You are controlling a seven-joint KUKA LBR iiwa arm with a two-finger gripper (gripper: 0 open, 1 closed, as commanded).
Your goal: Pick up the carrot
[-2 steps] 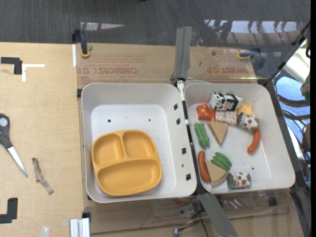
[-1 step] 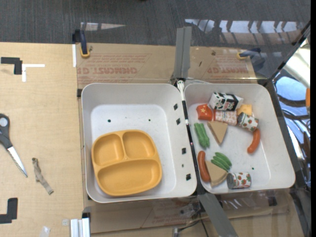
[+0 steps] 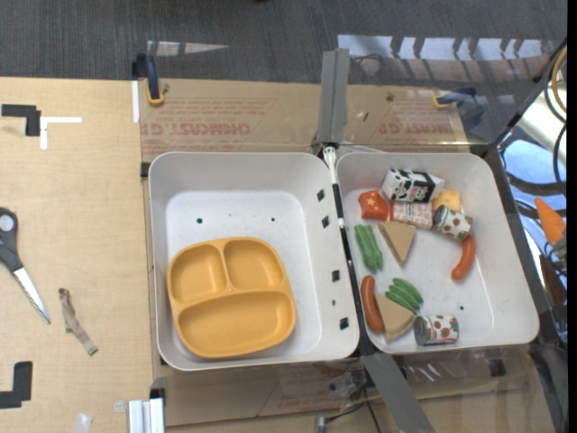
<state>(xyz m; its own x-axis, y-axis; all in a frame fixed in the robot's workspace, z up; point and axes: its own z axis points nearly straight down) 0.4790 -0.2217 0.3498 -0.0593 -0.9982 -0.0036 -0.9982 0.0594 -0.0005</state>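
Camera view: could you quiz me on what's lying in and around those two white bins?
1. True or false: the yellow plate lies in the right bin.
2. How many compartments does the plate have? A two, B three, C five.
3. Fill in: in this view the scissors lie on the bench to the ___ of both bins.

Key: 1 false, it lies in the left bin; 2 B; 3 left.

Arm (image 3: 552, 106) cut off at right edge
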